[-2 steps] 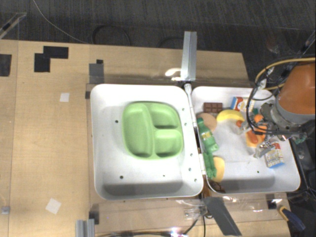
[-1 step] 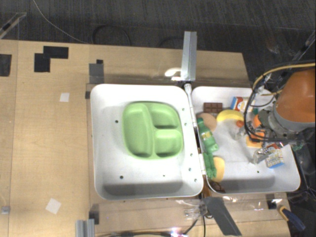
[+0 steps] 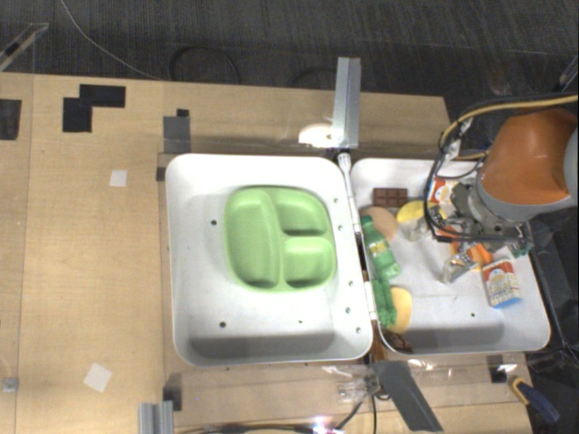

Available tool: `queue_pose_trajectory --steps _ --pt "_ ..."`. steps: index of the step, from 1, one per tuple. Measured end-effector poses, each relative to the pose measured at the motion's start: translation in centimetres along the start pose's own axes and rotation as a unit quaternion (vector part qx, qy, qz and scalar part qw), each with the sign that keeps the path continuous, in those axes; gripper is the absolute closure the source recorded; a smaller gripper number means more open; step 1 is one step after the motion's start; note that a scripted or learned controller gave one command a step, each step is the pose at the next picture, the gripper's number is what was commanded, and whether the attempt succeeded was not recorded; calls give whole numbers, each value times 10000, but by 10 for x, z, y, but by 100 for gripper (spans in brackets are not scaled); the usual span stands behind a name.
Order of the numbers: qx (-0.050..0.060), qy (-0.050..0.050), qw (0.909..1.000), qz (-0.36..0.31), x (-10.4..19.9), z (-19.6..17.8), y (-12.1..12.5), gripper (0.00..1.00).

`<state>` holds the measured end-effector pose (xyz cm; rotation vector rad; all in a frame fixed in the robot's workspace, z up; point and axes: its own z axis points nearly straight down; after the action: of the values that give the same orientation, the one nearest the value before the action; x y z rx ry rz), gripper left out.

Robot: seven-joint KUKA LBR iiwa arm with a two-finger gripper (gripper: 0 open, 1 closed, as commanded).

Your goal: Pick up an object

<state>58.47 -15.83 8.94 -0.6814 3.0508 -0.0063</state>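
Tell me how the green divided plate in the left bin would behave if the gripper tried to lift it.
The green divided plate looks like rigid moulded plastic, so it would probably stay stiff and feel light for its size. It lies flat on the left bin floor with low rounded rims, which likely gives two fingers little to catch. Its smooth surface may be slippery; a push would probably slide it, not tip it.

Showing a rounded orange band over a grey wrist section, smooth and a little shiny. Carrying black cables looping along the left side, with one yellowish cable running on top. Ending in a dark claw part, too blurred for telling details.
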Motion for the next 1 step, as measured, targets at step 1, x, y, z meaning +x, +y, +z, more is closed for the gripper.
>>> queue_pose_trajectory --steps 1 --pt "9 10 9952 982 51 -1 -5 0"
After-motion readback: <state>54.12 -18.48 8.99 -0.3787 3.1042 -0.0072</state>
